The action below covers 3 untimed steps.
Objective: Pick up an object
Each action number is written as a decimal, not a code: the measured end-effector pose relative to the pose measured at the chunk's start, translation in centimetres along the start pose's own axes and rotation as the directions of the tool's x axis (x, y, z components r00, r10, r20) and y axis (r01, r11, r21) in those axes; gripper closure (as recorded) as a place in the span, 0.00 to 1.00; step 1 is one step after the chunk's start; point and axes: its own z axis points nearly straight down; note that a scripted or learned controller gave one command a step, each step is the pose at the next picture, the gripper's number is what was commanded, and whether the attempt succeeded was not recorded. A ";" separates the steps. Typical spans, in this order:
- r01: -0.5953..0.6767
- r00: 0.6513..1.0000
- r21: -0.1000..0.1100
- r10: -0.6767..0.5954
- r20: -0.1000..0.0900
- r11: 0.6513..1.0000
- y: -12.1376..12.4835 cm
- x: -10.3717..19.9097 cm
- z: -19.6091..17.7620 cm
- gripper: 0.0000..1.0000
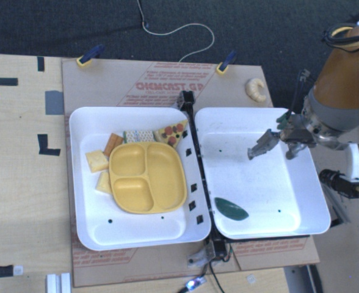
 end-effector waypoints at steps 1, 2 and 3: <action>0.003 1.000 -0.012 -0.003 0.002 1.000 0.2 0.0 -0.6 0.00; 0.003 1.000 -0.007 -0.003 0.001 1.000 0.5 0.9 5.4 0.00; 0.003 1.000 -0.004 -0.003 0.001 1.000 0.0 1.6 11.7 0.00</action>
